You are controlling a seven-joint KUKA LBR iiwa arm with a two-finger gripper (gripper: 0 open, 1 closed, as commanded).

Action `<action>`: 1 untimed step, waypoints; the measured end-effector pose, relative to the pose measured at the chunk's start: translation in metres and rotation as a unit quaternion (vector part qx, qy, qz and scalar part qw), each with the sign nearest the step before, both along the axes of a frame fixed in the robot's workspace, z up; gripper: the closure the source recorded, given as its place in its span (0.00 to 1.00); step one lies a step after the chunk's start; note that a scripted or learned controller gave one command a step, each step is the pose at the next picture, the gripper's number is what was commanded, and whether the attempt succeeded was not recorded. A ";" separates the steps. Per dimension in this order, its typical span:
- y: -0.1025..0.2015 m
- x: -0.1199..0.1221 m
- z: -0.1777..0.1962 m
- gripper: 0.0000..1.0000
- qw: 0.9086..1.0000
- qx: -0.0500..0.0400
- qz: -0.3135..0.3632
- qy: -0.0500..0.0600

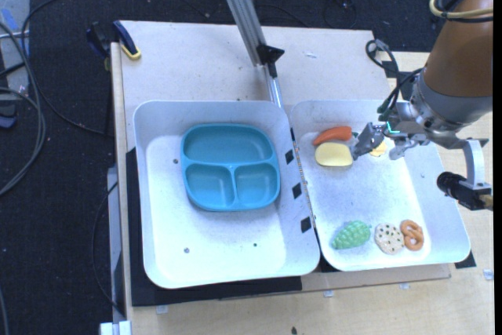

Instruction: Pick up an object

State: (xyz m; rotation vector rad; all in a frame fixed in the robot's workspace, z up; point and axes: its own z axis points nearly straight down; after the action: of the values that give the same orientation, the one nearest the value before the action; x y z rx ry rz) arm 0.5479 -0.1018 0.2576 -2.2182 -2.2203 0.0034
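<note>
**What the view leaves unclear**

The arm point(459, 51) is cut off by the picture's right edge, so its upper links go unseen. Its wrist covers part of the right bin's point(392, 192) far right corner. The gripper point(378, 142) sits low over that bin's far edge, and whether the jaws are parted or closed cannot be told; a small pale yellow thing point(379, 149) just under them is mostly hidden, and its kind is unclear. The surface point(196, 59) is cut off at the picture's bottom edge. The slanted metal pole point(239, 0) runs out past the top edge.
</note>
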 end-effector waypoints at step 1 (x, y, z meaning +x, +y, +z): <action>0.000 0.001 0.001 0.00 1.000 0.000 0.000 -0.002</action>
State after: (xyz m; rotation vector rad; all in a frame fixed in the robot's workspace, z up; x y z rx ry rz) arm 0.5486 -0.1018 0.2588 -2.2198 -2.2226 0.0003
